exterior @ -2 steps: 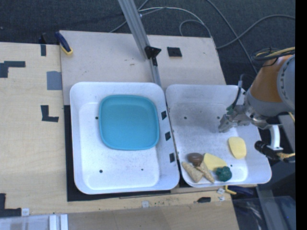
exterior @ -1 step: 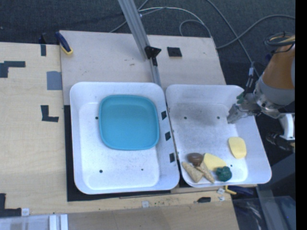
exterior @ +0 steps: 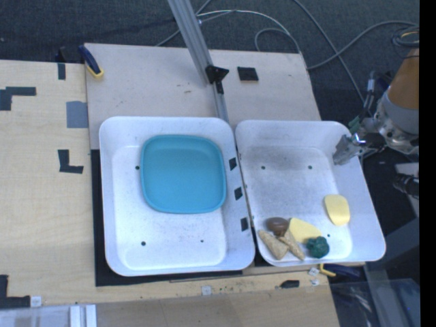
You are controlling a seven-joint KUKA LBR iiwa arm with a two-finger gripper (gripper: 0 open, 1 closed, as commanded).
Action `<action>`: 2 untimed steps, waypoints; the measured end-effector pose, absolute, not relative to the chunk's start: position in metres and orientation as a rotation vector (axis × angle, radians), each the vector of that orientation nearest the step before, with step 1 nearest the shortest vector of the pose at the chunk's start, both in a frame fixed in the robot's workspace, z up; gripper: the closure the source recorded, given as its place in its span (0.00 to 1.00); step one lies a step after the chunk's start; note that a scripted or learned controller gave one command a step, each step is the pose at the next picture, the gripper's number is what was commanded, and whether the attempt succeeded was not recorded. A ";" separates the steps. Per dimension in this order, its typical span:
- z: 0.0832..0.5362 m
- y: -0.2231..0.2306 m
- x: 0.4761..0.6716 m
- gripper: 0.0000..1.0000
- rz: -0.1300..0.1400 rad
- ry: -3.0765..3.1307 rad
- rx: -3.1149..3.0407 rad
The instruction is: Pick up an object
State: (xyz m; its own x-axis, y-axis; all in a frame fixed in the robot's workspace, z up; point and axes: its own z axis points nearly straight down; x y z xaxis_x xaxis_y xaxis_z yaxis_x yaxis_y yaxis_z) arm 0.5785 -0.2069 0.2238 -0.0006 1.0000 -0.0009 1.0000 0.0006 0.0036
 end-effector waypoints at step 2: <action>0.250 -0.155 0.566 1.00 0.000 2.227 2.218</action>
